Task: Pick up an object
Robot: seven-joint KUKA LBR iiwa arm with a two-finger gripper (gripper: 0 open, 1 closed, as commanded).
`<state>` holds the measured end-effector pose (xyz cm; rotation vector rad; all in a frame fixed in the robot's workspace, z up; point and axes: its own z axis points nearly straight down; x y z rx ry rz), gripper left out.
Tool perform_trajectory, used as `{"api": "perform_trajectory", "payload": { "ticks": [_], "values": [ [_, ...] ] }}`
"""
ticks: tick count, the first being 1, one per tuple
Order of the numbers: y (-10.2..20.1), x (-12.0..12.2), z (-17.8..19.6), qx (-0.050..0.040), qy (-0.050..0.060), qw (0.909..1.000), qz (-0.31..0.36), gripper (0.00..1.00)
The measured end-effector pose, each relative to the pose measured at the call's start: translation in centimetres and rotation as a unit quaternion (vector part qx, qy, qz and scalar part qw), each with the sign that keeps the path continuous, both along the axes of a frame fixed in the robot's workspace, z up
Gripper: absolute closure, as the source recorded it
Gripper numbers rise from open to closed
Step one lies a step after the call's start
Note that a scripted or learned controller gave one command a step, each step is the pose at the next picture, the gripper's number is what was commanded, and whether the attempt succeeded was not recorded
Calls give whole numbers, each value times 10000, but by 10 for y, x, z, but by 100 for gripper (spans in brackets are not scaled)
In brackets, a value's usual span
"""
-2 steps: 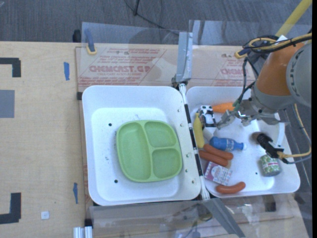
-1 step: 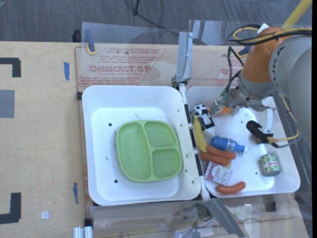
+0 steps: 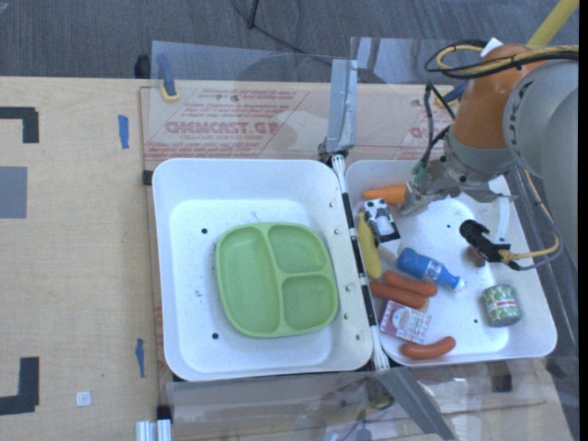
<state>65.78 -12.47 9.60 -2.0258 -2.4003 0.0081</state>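
Wooden bench (image 3: 64,274) fills the left of the frame, and we see two white bins on it. Left bin (image 3: 184,338), at centre, holds a green divided plate (image 3: 276,278). Right bin (image 3: 533,333) holds the small things: a carrot (image 3: 386,193) at its upper left, a banana (image 3: 368,251) along its left wall, a blue bottle (image 3: 428,268) in the middle, two sausages (image 3: 402,288) just below it, another sausage (image 3: 428,347) at the bottom, and a green can (image 3: 501,305) at lower right. Our gripper (image 3: 415,196) hangs beside the carrot; we cannot tell how it is set.
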Motion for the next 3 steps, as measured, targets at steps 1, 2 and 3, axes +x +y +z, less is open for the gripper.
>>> {"api": "perform_trajectory", "payload": {
  "ticks": [1,2,3],
  "values": [
    [0,1,1,0,-18,10000,2,0],
    [-1,0,10,-2,12,10000,3,100],
    [0,1,12,-4,-7,10000,4,0]
  ]
}}
